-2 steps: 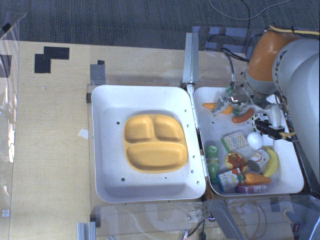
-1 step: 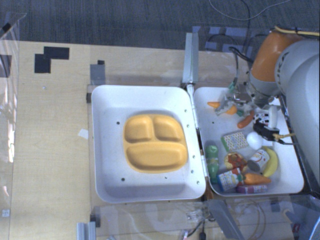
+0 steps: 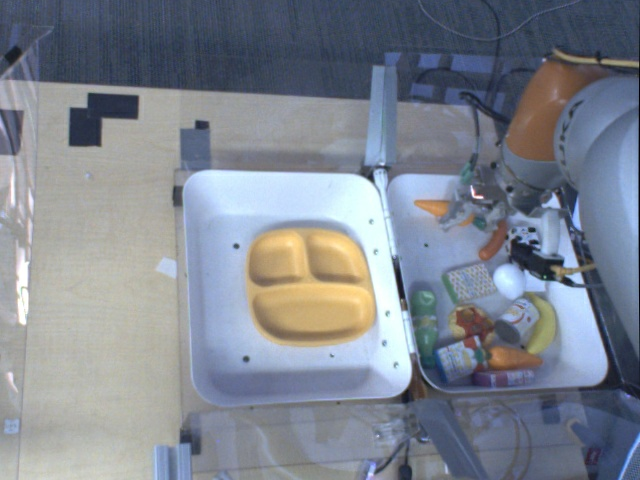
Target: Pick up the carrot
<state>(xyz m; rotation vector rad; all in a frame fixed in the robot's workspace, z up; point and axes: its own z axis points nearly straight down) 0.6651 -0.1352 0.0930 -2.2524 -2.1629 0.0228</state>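
We see the small orange tapered carrot (image 3: 433, 207) at the right white bin's (image 3: 590, 368) far-left corner, long axis approx left-right, just left of our two-finger gripper (image 3: 470, 203). Grip state: can't tell; nothing visibly held.

From my feed: both bins (image 3: 200, 268) are white, the divided plate (image 3: 311, 285) is mustard yellow, the carrot (image 3: 434, 208) is orange, the banana (image 3: 543, 324) yellow, the egg (image 3: 508, 281) white. The bench (image 3: 100, 268) is pale wood with black tape patches (image 3: 100, 116). The arm (image 3: 590, 128) is grey with an orange band.
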